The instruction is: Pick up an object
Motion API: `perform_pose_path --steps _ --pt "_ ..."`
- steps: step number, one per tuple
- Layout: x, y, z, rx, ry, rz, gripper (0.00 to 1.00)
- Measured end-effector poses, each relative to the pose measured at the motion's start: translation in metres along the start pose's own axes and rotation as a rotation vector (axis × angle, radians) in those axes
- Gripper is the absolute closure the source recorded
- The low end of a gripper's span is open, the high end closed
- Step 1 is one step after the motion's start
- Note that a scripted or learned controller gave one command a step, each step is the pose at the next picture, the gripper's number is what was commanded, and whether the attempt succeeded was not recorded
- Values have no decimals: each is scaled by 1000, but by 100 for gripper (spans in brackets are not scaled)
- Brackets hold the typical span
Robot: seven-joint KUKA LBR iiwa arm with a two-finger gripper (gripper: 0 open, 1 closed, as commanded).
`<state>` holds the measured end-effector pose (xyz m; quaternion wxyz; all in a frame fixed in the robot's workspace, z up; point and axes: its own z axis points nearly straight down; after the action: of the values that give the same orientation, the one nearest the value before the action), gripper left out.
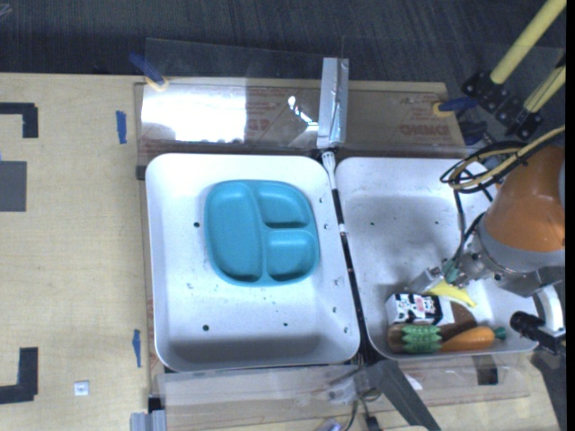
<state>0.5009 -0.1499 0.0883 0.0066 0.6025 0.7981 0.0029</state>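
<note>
No text can be read.

Plastic bins, pale wood bench, clear sheet and metal at the far side

The left bin looks like smooth white plastic with a soft sheen and a few dark specks; the right bin is the same plastic but scuffed and greyed with smudges. The blue divided tray in the left bin looks like matt, smooth plastic. The bench has a pale, matt wood-grain face. On the far side a clear sheet glares brightly, beside a brushed metal bar. The arm's orange band is glossy, the grey ring under it duller. The floor is dark and ribbed like carpet.
</note>
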Motion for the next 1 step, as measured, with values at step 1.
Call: perform_pose_path --steps 1 --pt "0 1 -11 -3 0 1 100"
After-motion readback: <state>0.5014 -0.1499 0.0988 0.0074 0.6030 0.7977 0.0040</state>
